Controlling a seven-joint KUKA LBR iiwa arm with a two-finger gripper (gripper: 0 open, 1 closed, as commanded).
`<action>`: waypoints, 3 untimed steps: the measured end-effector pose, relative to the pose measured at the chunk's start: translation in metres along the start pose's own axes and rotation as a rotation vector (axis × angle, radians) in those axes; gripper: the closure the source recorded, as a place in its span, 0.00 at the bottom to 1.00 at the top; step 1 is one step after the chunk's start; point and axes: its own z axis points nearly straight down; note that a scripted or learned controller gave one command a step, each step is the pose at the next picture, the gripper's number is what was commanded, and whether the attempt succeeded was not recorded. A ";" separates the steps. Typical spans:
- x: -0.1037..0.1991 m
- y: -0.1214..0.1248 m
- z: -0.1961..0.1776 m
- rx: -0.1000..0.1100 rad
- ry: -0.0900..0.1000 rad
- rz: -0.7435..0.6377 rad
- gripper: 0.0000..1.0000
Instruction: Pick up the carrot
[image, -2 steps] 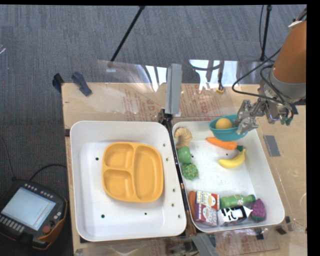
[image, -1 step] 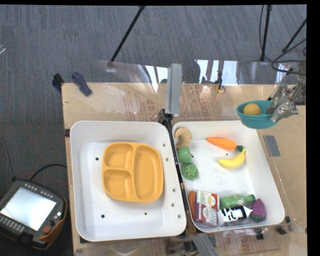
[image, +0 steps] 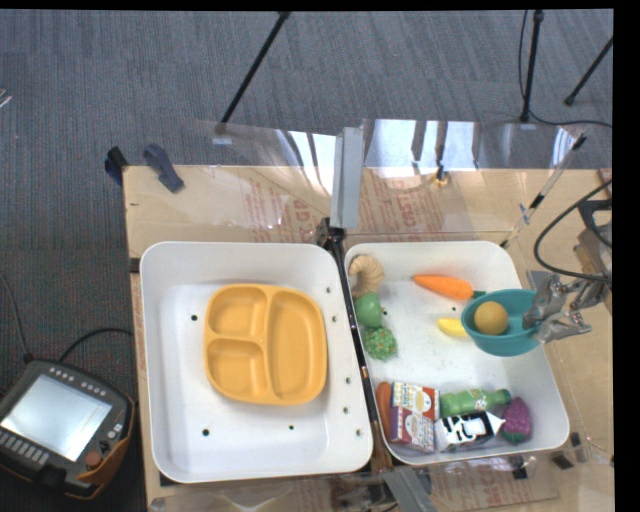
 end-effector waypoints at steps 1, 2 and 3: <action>0.029 0.006 0.183 0.012 -0.018 -0.244 1.00; -0.009 -0.002 0.123 0.007 -0.012 -0.137 1.00; -0.032 0.051 0.189 0.002 -0.006 0.067 1.00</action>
